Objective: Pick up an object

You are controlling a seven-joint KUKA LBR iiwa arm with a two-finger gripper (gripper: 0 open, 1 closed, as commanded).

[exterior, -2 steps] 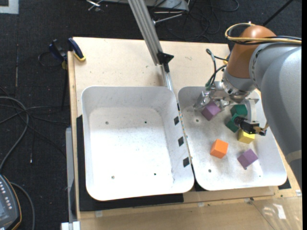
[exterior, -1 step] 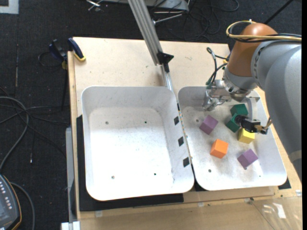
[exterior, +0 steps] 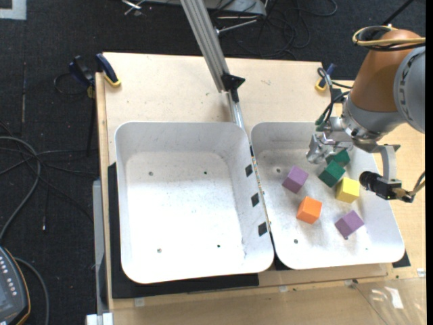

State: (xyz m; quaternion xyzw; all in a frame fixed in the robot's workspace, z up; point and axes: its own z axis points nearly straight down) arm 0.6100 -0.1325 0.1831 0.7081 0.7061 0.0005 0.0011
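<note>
The right bin [exterior: 379, 246] holds every block. The grey arm [exterior: 385, 90] hangs its gripper [exterior: 323, 147] low over the green blocks [exterior: 333, 169]; I cannot tell its opening. Best to centre on one green block, clear of the yellow cube [exterior: 348, 189].

The pincer [exterior: 323, 147] covers the upper part of a green block [exterior: 332, 173], and its fingers are too small and cluttered to read. The arm [exterior: 392, 80] runs off the right edge. A grey device [exterior: 10, 293] is cut off at the bottom left corner.
</note>
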